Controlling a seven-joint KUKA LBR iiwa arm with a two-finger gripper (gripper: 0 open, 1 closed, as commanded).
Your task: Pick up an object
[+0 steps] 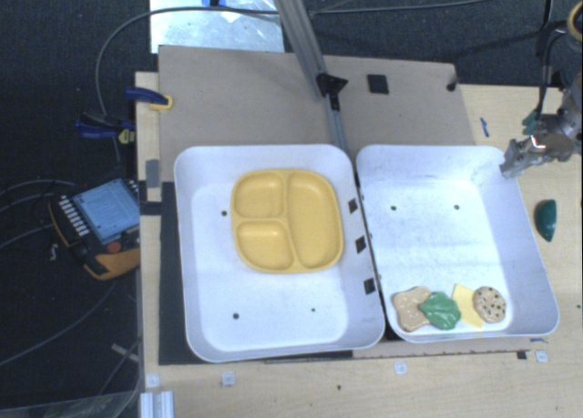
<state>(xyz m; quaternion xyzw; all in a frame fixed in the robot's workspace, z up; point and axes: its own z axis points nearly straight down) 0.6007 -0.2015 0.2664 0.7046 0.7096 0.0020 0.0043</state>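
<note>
- The gripper (521,158) hangs at the far right corner of the right bin (437,179), just over its rim. It is small and blurred here, so I cannot tell how the jaws stand, and nothing can be seen held in them.
- The things to pick lie in a tight row along the near edge of that same bin: a toast-shaped piece (410,307), a green leafy piece (441,310), a yellow wedge (466,302) and a round cookie (490,303).
- The relation that matters: this row sits toward the viewer from the gripper, across the bare floor of the bin, with the cookie end of the row most nearly under the gripper's side.
- The row runs left to right along the near wall. The toast and green piece touch or overlap, and the wedge is pressed between the green piece and the cookie, so a clean grasp of one alone looks hard. The cookie, at the outer end, seems the freest.
- A dark green object (545,219) lies outside the bin on the surface, near the gripper, just beyond the right rim.
- The left bin (209,316) holds a yellow divided plate (287,220), well apart from the gripper.
- The pick looks not yet begun.
</note>
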